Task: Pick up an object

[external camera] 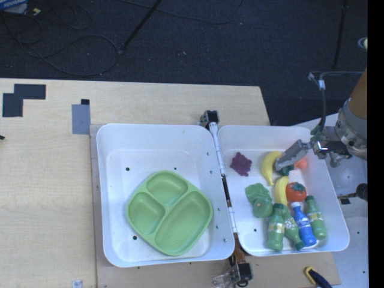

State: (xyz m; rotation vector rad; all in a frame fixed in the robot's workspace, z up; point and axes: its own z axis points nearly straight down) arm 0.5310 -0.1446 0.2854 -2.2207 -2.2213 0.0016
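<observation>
The right bin (255,140) holds a pile of toy food. A purple grape bunch (241,163) lies at its left, with a green pepper (259,198) below it. Two yellow bananas (269,164) (280,189) lie in the middle, and a red tomato (295,192) sits beside the lower one. Green bottles (275,227) and a blue-labelled bottle (303,224) lie at the front. My gripper (290,159) comes in from the right and hangs low over the upper banana's right end. A small orange-red piece (302,163) shows right beside it.
The left bin (150,143) holds a green divided plate (170,212) at its front centre. A metal clamp (209,117) sits at the back where the two bins meet. Wooden benchtop (42,185) stretches to the left. Dark floor with cables lies behind.
</observation>
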